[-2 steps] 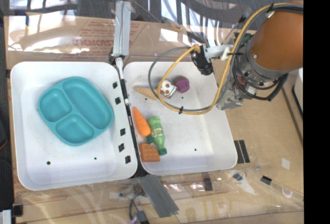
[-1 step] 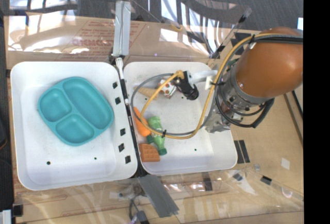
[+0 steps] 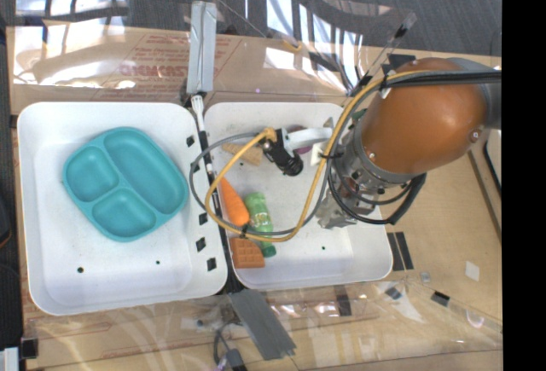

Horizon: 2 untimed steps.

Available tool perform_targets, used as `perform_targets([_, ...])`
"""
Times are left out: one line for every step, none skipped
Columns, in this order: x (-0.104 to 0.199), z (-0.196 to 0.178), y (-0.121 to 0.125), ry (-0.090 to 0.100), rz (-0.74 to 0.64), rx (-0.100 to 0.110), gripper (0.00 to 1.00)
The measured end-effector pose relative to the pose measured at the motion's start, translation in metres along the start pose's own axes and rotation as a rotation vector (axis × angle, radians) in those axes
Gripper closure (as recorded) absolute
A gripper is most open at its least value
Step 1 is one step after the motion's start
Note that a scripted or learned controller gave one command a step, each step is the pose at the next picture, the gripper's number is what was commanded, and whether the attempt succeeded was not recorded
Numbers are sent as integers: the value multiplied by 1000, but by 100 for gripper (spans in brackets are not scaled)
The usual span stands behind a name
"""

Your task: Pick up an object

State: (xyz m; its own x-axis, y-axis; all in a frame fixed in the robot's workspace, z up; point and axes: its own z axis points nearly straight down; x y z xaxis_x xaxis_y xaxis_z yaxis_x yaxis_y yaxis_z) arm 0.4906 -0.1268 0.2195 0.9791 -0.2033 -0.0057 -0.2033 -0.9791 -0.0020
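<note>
In the right bin [image 3: 367, 252] an orange carrot [image 3: 235, 203] lies near the left wall. A green object [image 3: 258, 217] rests just to its right, and a brown waffle-like piece [image 3: 247, 254] sits below them at the front. My gripper [image 3: 331, 209] hangs low over the right part of this bin, under the orange wrist band. It is well to the right of the carrot and the green object. The wrist hides much of it, and I see nothing held in it.
The left bin [image 3: 51, 275] holds a teal divided plate [image 3: 124, 182]. A yellow cable loops across the right bin over the carrot and green object. A grey divider post [image 3: 201, 45] stands at the back between the bins.
</note>
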Motion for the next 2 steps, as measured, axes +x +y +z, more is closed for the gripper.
perform_targets([0,-9,0,-5,0,0,100])
perform_targets([1,-18,-2,-8,-4,2,100])
